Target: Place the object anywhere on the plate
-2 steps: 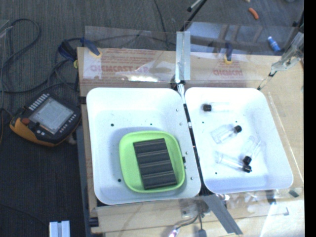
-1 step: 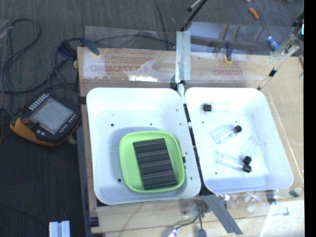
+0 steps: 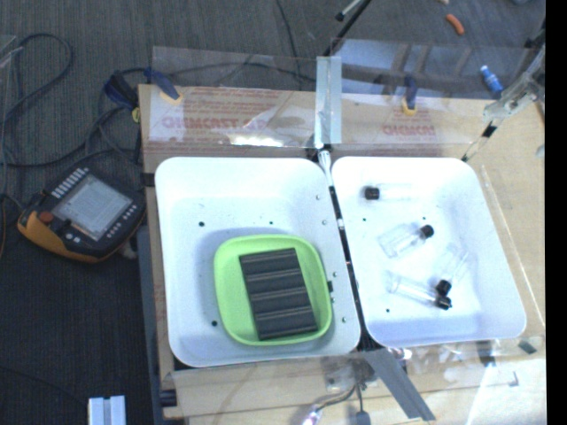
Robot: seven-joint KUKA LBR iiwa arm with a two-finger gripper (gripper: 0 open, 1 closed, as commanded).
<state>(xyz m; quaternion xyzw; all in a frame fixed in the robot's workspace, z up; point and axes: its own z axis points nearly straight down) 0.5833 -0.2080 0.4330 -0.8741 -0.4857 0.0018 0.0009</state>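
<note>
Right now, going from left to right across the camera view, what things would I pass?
Handheld control pad on the floor → left white bin → green plate with a dark ridged block on it → right white bin with small clear vials.

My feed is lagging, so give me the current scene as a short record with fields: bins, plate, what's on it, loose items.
left bin: shallow white bin, holds the plate
plate: square light-green plate, lying flat
on plate: dark grey ribbed rectangular block, wholly within the rim
right bin: shallow white bin
loose items: clear vials with black caps, one upper, one middle, two lower
</note>
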